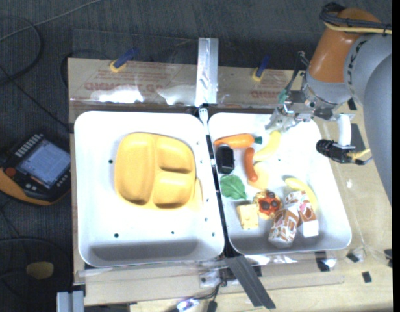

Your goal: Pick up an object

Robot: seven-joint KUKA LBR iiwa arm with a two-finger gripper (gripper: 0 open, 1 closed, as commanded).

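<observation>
The banana [273, 143], a pale yellow toy, lies near the back of the right bin [336, 194], and it looks the likeliest thing to be picked, since the gripper [286, 117] hangs just above its upper end. Whether the fingers are wide or narrow cannot be told, as they are small and blurred against the white wall. Nothing is seen between them, so the pick appears not yet made: the arm [346, 51] is at the bin, and the grasp and the lift are left. Just beside the banana lie a carrot [235, 139] and a sausage [251, 164], with a black block [225, 159] touching the bin's left wall. Further forward are a green leaf [233, 187], a cheese slab [247, 216], a small red and black toy [269, 203], a yellow piece [297, 186] and two wrapped packets [293, 221], all crowded together. The left bin [96, 239] holds a yellow tray [154, 169], well apart from the gripper. A close neighbour such as the sausage could get nudged during the grasp.
</observation>
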